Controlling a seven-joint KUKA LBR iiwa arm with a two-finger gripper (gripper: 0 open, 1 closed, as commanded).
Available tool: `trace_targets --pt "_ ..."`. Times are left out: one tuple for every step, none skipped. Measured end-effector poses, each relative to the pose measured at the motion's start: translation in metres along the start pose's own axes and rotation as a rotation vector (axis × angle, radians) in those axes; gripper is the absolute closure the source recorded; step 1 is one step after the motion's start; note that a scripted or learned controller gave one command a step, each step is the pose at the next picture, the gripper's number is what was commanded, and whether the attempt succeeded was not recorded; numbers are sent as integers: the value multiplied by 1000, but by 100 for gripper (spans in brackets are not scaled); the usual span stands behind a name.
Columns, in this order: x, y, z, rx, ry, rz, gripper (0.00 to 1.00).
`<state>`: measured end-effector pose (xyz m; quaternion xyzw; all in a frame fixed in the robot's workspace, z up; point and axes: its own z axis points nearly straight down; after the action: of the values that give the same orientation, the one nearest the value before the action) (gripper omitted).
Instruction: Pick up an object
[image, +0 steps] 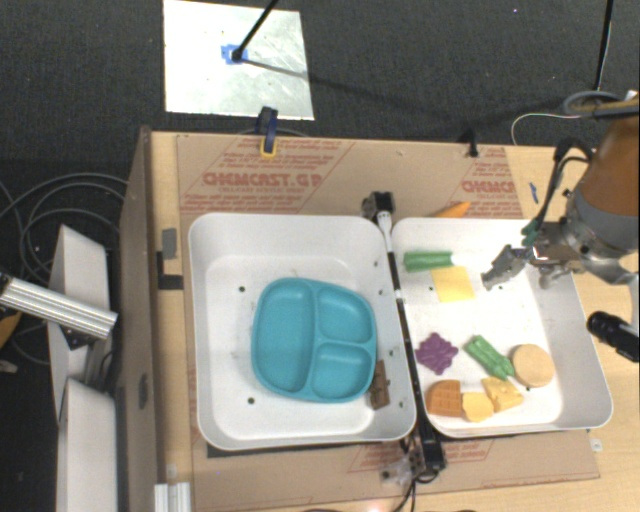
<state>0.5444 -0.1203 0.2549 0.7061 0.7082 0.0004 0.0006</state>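
Toy food pieces lie in the right bin; end effector above, released, on a cardboard-topped bench.

Divided plate in the left bin; toy foods in the right bin.

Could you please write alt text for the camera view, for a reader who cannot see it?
A robot gripper hovers over the right bin, which holds toy food: a green piece, yellow square, purple piece and tan round. The left bin holds a blue divided plate.
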Motion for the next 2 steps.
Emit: trace_targets --pt "19 46 111 6 2 -4 0" --pt "25 95 174 1 1 -4 0"
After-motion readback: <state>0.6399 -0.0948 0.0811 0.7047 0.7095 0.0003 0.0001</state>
